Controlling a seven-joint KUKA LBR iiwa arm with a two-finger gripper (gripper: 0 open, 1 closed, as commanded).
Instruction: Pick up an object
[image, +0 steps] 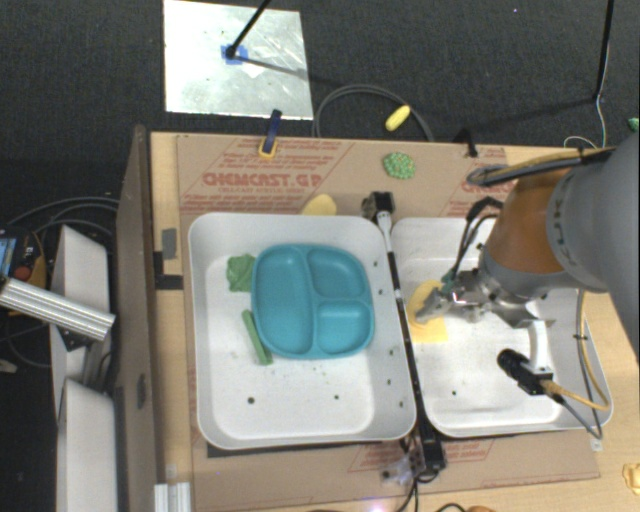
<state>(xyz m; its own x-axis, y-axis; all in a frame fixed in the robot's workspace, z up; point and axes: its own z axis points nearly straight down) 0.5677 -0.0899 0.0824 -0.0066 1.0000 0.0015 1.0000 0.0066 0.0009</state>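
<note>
White, shallow, side by side: left bin (290, 400) and right bin (470, 390). Grey-and-orange arm (560, 220) over the right one. Teal divided plate (312, 300) in the left. Yellow object (430, 330) against the right bin's left wall, directly under the gripper (437, 306). Spread or closed: cannot tell.

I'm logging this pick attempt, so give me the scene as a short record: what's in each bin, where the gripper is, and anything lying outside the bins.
left bin: teal divided plate; green leafy piece at the plate's upper left edge; green stick along its lower left edge
right bin: yellow object near the left wall
gripper: low over the yellow object; a hold cannot be confirmed
outside bins: yellow piece and green round piece on the cardboard
</note>
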